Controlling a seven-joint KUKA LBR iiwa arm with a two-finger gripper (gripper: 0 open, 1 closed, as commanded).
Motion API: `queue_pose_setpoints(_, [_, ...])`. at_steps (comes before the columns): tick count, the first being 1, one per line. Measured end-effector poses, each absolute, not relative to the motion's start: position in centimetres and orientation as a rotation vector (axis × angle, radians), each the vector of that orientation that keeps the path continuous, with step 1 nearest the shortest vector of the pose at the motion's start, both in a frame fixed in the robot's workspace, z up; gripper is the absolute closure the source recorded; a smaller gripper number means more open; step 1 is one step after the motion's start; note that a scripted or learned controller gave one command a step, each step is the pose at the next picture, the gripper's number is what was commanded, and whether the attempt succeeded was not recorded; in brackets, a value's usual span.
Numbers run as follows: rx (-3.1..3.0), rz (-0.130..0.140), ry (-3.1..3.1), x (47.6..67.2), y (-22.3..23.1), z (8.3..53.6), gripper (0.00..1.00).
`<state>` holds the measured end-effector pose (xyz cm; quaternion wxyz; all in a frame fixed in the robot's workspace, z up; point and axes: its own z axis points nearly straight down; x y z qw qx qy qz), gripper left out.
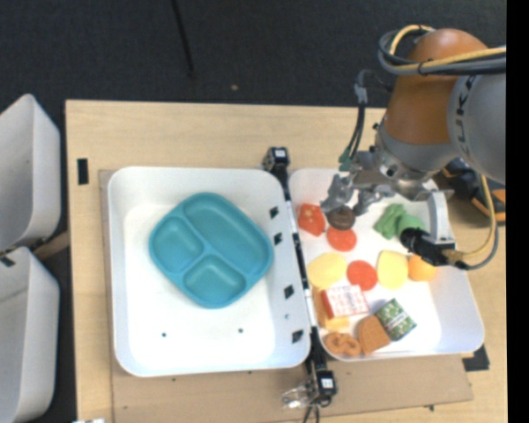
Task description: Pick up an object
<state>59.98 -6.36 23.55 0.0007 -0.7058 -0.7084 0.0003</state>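
Two shallow white bins sit side by side on the pale wooden bench (88, 263). The left white bin (132, 342) holds a teal plastic tray with three compartments (211, 248), lying flat near its middle. The right white bin (463, 320) is crowded with small toy foods: a red tomato-like piece (310, 219) by the dividing wall, a flat red-orange disc (341, 238), a pale yellow rounded piece (328, 268), a second red disc (361, 274), a yellow lump (391, 269) touching a small orange piece (421, 269), a green leafy piece (391, 219), a red-and-white box (345, 301), a dark green packet (395, 317), a brown cookie-like slab (372, 334) and a pretzel-shaped piece (341, 345).

The grey arm with the orange band (428, 95) reaches in from the right and bends down over the far end of the right bin (cables loop around its wrist). The two-finger gripper (340, 215) hangs low between the tomato-like piece and the red-orange disc, just above the disc. Whether anything sits between its jaws, or how wide they stand, I cannot tell.
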Motion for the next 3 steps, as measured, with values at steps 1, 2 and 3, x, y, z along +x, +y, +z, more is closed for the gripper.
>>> queue_pose_setpoints(1, [-2.22,0.001,-2.222,60.9,-7.2,23.1,1.0])
queue_pose_setpoints(2, [-2.219,0.0,-2.224,61.7,-6.8,23.4,1.0])
queue_pose_setpoints(3, [-2.216,0.001,-2.225,60.6,-5.6,24.1,1.0])
